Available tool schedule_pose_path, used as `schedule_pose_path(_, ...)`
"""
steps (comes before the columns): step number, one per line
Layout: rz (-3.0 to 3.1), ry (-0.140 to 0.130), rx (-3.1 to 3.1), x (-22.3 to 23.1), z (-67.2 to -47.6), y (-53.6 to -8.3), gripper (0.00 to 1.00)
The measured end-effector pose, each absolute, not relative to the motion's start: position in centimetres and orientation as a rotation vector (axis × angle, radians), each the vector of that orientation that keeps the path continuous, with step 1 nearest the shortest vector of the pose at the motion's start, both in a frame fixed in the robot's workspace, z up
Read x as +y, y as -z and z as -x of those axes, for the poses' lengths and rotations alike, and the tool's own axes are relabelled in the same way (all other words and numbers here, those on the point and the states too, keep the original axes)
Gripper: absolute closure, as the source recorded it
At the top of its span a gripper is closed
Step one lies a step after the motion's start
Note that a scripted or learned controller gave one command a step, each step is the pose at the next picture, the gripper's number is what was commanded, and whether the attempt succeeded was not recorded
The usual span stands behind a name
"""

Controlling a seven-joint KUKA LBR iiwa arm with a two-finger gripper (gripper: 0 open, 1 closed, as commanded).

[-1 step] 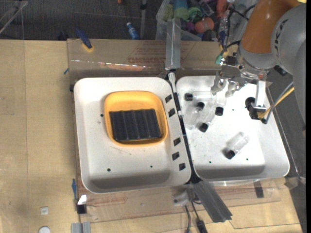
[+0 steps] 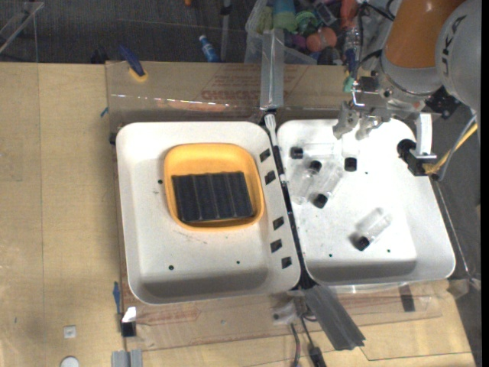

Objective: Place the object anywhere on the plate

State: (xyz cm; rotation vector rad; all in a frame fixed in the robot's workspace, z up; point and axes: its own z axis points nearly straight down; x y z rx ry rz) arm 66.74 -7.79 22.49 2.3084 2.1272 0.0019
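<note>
Several small clear vials with black caps lie in the right bin [image 2: 428, 235]. One vial [image 2: 371, 228] rests near the front, another [image 2: 325, 188] nearer the middle, and a third [image 2: 306, 157] by the far left corner. A lone black cap [image 2: 350, 163] sits just below my gripper. The orange plate [image 2: 210, 153] is in the left bin [image 2: 145, 251], with a dark ridged pad [image 2: 212, 196] on it. My gripper [image 2: 356, 127] hangs over the far edge of the right bin, open, with nothing between its fingers.
A metal divider with black clips [image 2: 276, 205] runs between the two bins. Behind the bench stands a clear box of coloured toys [image 2: 313, 10]. A blue clamp [image 2: 134, 66] sits at the back left of the wooden board.
</note>
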Motion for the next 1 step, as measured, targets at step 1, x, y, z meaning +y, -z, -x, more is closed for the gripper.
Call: schedule_pose_path(1,-2.329,-0.003,2.106,-7.64,-66.71,-25.34,1.00)
